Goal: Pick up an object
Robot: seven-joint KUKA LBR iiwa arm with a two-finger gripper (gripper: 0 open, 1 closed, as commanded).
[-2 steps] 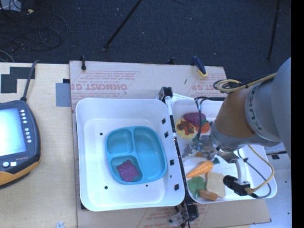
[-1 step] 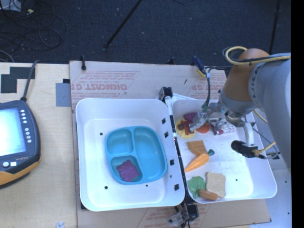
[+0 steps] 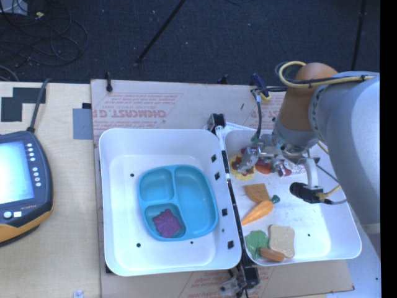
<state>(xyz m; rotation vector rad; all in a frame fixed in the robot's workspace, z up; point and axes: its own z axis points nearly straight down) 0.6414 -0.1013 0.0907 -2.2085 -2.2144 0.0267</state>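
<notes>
My gripper (image 3: 255, 156) is low over the far left part of the right bin (image 3: 338, 238), at the end of the grey arm with its orange band (image 3: 310, 98). It hangs among a yellow and red toy (image 3: 239, 164) and a red piece (image 3: 268, 164), and I cannot make out whether it holds either. Nearer the front lie a tan cracker (image 3: 257, 192), an orange carrot (image 3: 259, 212), a green leafy toy (image 3: 255, 239), a bread slice (image 3: 282, 239) and a small sausage (image 3: 272, 254).
The left bin (image 3: 118, 166) holds a blue divided tray (image 3: 189, 197) with a purple item (image 3: 165, 222) in its front compartment. A black divider clip strip (image 3: 224, 185) separates the bins. A teach pendant (image 3: 18, 185) lies at the far left of the bench.
</notes>
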